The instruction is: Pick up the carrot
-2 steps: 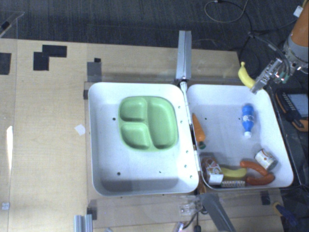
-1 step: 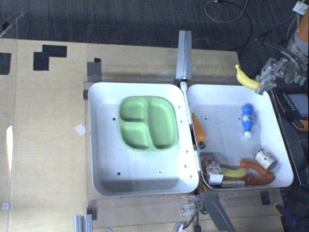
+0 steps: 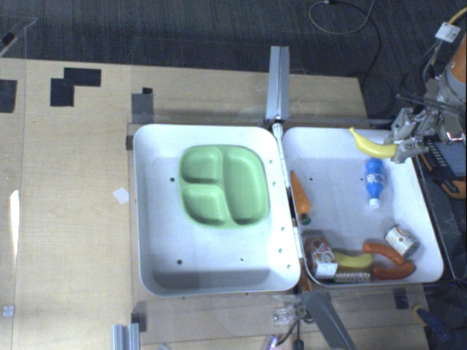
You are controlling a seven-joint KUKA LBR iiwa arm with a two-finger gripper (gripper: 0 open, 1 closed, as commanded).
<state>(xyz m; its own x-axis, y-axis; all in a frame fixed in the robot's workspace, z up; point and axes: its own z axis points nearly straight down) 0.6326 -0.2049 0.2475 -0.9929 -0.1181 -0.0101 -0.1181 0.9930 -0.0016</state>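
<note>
The carrot is orange with a green stub at its near end. It lies in the right bin, lengthwise against the bin's left wall. My gripper hangs over the far right corner of that bin, well to the right of the carrot. It is close to the right end of a yellow banana. Nothing of the carrot is hidden.
A blue bottle lies just below the banana. Along the near wall sit a small can, two red sausages, a second banana and a snack packet. The left bin holds a green divided plate.
</note>
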